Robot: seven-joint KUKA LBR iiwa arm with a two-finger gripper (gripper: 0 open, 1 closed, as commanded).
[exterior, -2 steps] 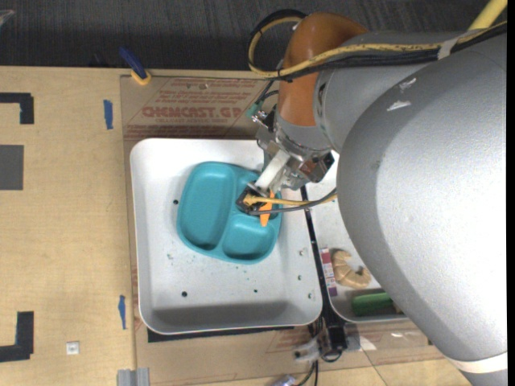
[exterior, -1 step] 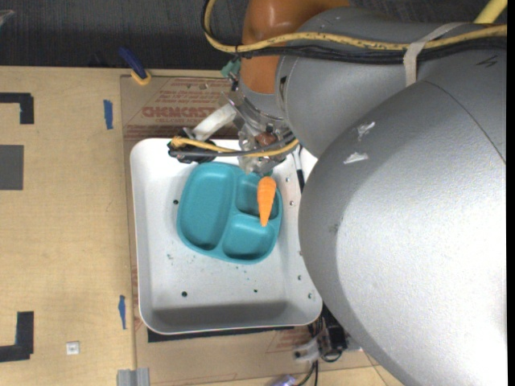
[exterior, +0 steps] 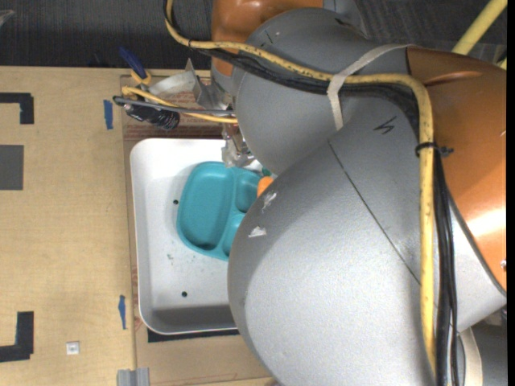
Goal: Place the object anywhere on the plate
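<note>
Camera view, slanting down onto the bench (exterior: 64, 215): catching the gripper (exterior: 234, 148) hanging just above the upper rim of the teal plate (exterior: 205, 211), largely buried under the grey arm (exterior: 346, 232); failing to tell whether spread apart or pressed together, or whether pinching anything. Spotting a small orange object (exterior: 264, 185) peeking out at the right edge of the teal plate, tucked against the arm's underside; not being able to say whether resting on the plate, just beside it, or lifted off it. Finding the teal plate lying flat inside the white bin (exterior: 153, 248), with bare bin floor stretching left of and below the plate and its right side disappearing beneath the arm. Noticing two tiny dark specks (exterior: 184, 294) on the bin floor, one just left of the teal plate and one well below it. Seeing the grey arm reaching in from the right of the teal plate and covering everything on that side, an orange band (exterior: 257, 2) showing well above the plate. Picking out strips of blue tape (exterior: 109, 112) on the bench, left of the teal plate, beyond the bin's rim.
</note>
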